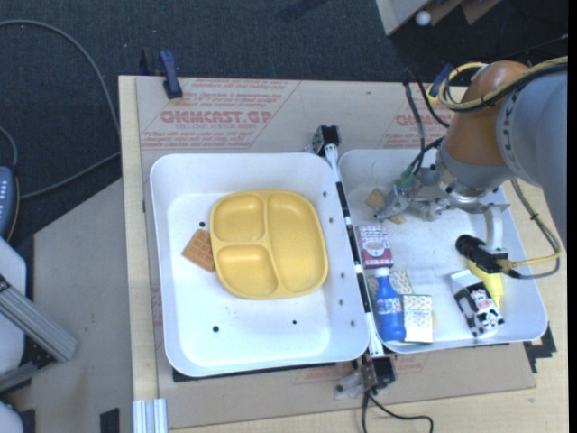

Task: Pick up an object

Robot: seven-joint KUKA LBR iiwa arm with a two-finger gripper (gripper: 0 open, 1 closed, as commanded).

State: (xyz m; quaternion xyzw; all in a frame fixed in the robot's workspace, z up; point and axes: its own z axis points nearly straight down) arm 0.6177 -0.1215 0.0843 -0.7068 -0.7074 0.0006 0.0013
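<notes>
1. The tool (393, 204) hangs low over the 11 o'clock part of the right bin (433, 260). I cannot tell whether it is open or closed, and nothing can be seen held in it.
2. The likeliest pick is the red-and-white box (371, 244), near the tool at its 7 o'clock, lying flat beside the bin's 9 o'clock wall. It looks like light, stiff card that should not slip, best taken across its narrow width. The wall crowds one side.
3. Farther out at 6 o'clock lies a blue bottle (388, 307), probably smooth and prone to roll, so grip it across the body. A patterned packet (416, 317) touches it at its 3 o'clock; it is thin and hard to get under.
4. The left bin (261, 332) holds a yellow divided plate (269, 244), with a brown cracker-like piece (200, 249) at the plate's 9 o'clock edge.
5. Both bins sit on the tabletop (234, 115).
</notes>
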